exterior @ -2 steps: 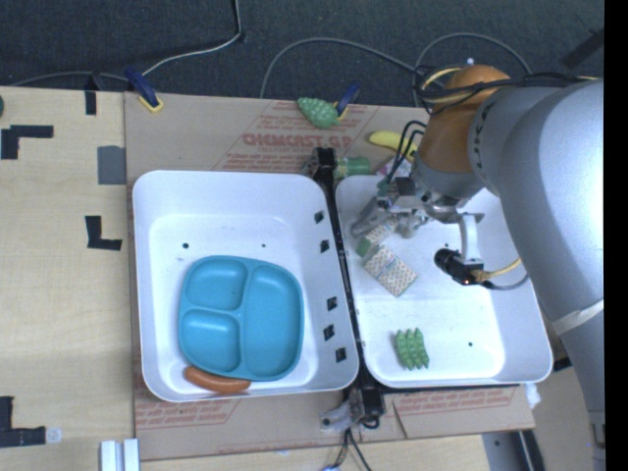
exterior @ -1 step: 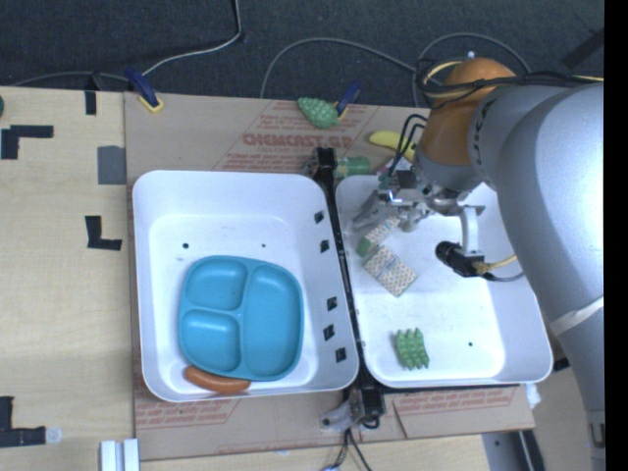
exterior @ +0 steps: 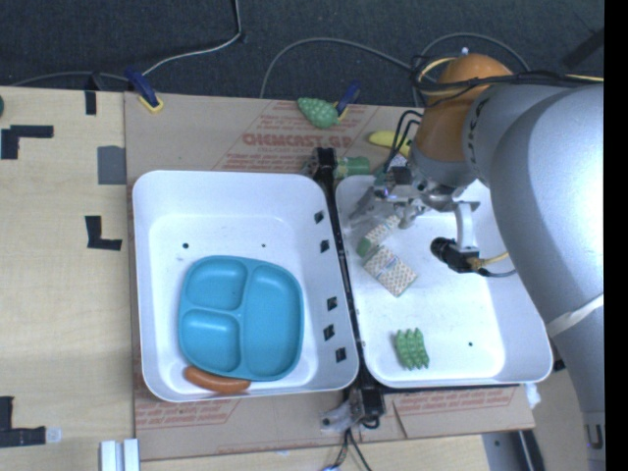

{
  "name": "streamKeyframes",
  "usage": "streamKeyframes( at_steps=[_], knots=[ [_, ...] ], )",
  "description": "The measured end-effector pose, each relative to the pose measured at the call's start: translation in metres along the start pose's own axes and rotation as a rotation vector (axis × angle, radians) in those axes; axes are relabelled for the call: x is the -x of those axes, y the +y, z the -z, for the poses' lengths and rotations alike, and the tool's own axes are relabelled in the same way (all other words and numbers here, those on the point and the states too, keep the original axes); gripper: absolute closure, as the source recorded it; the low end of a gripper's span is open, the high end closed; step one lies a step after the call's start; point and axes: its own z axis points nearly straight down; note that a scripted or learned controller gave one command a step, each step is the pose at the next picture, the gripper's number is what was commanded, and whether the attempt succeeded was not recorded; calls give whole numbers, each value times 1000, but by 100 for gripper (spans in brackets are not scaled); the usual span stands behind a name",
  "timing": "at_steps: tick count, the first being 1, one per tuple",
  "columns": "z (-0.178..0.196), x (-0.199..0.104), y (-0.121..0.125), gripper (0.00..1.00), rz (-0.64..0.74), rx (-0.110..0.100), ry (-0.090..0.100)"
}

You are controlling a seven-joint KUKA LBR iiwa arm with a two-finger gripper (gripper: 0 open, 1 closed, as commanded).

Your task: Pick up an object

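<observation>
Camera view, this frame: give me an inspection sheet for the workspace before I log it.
Surface: cardboard-covered bench bearing left bin and right bin.
Job's things: patterned packet and green ridged piece in right bin; blue divided plate and orange sausage-like piece in left bin.
Clutter: green object and yellow item on the cardboard behind the bins.
Grippers: gripper low over right bin's rear-left corner; finger state unclear.
Cables: white cable behind bench.
Surroundings: dark carpet.

Reaches in from the right as a bulky grey arm (exterior: 549, 184) with orange wrist band, two-finger metal gripper (exterior: 385, 207) lowered at the bin's far-left corner.
</observation>
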Motion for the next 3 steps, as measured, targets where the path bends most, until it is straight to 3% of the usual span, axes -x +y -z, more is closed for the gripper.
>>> streamKeyframes(
  at_steps=[2, 3],
  knots=[
    [0, 4, -8, 0, 0, 1, -1],
    [0, 1, 0, 0, -1, 0, 0]
  ],
)
